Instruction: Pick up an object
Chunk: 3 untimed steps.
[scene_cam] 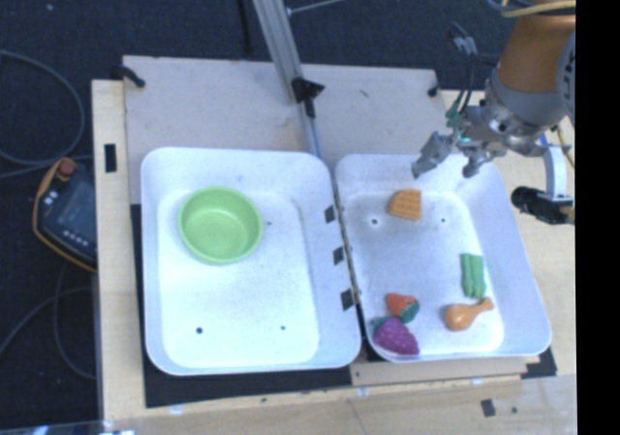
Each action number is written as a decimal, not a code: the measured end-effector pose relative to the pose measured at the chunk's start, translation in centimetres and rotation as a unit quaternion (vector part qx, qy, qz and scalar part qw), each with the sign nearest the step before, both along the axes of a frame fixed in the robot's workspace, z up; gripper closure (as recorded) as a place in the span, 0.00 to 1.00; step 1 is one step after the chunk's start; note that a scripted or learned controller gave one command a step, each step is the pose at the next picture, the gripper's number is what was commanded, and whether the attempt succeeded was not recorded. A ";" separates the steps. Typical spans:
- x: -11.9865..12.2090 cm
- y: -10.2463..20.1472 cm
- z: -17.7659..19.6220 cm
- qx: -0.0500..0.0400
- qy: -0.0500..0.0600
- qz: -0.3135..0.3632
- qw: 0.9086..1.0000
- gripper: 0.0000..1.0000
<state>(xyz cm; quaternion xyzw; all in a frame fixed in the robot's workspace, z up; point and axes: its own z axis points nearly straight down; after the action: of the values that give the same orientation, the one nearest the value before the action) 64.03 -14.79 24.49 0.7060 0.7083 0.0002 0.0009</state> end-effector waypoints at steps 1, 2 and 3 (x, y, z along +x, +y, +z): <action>0.0 0.0 0.0 0.000 0.000 0.000 1.000 0.00; -0.9 0.0 -4.7 0.000 0.002 -0.002 1.000 0.00; 0.0 -0.2 -9.7 -0.001 0.002 -0.001 1.000 0.00</action>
<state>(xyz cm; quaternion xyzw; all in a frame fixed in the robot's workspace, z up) 64.04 -15.03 14.79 0.7070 0.7072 -0.0018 -0.0003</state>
